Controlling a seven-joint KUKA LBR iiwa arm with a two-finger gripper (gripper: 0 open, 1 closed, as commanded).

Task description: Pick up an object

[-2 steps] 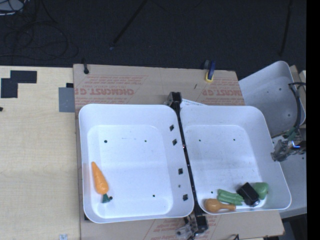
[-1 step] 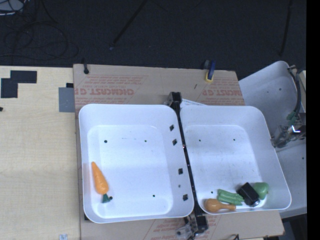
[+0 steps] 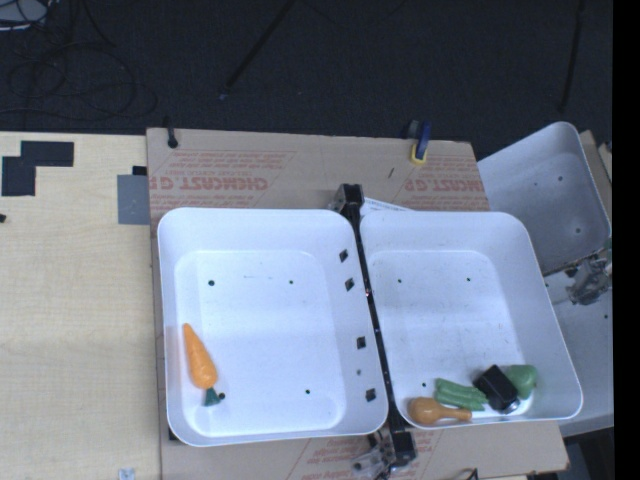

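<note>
An orange toy carrot (image 3: 198, 356) with a small green top lies near the front left wall of the left bin (image 3: 250, 230). Several small things are bunched in the front right corner of the right bin (image 3: 450, 233). They are an orange pear-shaped piece (image 3: 436, 411), a long green pod (image 3: 459, 395), a black block (image 3: 497, 387) and a rounded green piece (image 3: 522, 376). The black block rests against the green pieces on either side of it.
Both bins sit on a brown cardboard sheet (image 3: 300, 173) with a blue and yellow clamp (image 3: 421, 140) at its far edge. A black strip (image 3: 362, 298) joins the bins. A grey metal plate (image 3: 540, 183) stands at the right, and pale wooden bench (image 3: 70, 298) lies at the left.
</note>
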